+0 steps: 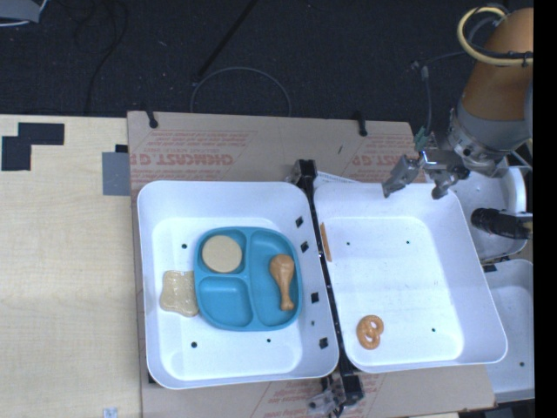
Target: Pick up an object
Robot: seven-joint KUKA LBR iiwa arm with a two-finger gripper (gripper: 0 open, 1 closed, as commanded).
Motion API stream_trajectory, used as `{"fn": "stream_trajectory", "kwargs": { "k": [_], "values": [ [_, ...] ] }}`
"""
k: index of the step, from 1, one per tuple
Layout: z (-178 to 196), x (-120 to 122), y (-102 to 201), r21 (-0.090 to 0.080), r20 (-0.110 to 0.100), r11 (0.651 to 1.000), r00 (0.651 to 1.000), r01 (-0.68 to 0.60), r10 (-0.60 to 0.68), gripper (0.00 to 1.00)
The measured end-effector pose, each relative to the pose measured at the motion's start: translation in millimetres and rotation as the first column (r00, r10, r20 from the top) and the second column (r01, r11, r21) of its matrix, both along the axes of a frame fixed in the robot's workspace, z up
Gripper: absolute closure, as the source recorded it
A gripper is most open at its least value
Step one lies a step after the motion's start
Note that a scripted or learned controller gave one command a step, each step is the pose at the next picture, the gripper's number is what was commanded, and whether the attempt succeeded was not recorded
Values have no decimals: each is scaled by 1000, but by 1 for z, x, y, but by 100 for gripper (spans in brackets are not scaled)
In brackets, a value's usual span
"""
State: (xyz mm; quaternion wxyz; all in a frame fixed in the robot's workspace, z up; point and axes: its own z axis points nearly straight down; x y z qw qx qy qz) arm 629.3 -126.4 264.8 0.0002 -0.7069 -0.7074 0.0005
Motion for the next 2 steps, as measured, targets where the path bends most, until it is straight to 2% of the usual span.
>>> {"fn": "stream_trajectory", "kwargs": {
  "k": [2],
  "values": [
    [-128, -3, 6, 2, -8, 1000, 1000, 1, -1, 0]
  ]
}}
